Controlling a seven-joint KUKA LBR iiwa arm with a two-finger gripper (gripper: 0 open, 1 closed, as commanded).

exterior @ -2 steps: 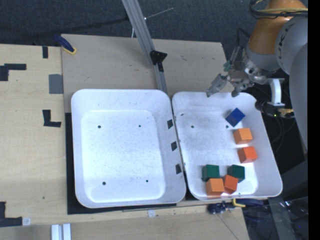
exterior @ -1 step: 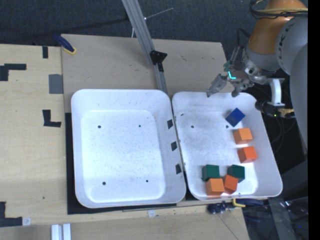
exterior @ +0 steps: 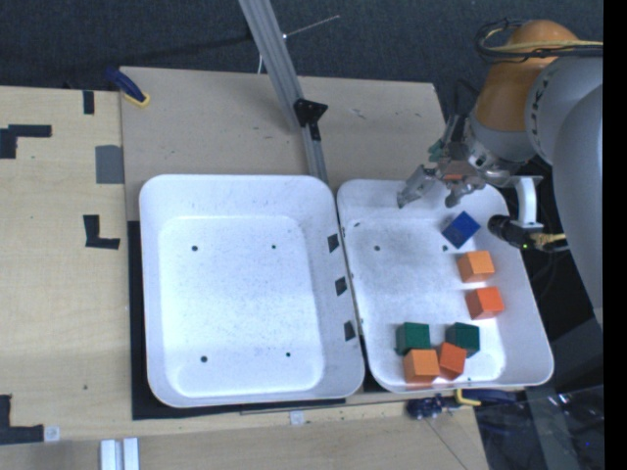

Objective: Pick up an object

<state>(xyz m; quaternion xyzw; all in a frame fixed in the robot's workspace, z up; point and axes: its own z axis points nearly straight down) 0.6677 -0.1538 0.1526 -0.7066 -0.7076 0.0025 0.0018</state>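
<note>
7 unlabeled blocks (exterior: 460, 229) lie in the right bin (exterior: 392, 262) below the open gripper (exterior: 429, 194).

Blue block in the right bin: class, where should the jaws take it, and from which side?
Take the blue block from above, across two opposite flat faces. It lies turned diamond-wise to the right bin's walls, so the wrist should probably rotate to match. It stands apart from the nearest orange block, with room on each side.

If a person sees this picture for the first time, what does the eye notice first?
First, the coloured blocks in the right bin: a blue block near the top, orange blocks below it, green blocks near the bottom. Next, the grey and orange arm at the right, its gripper open over that bin's upper edge.
</note>
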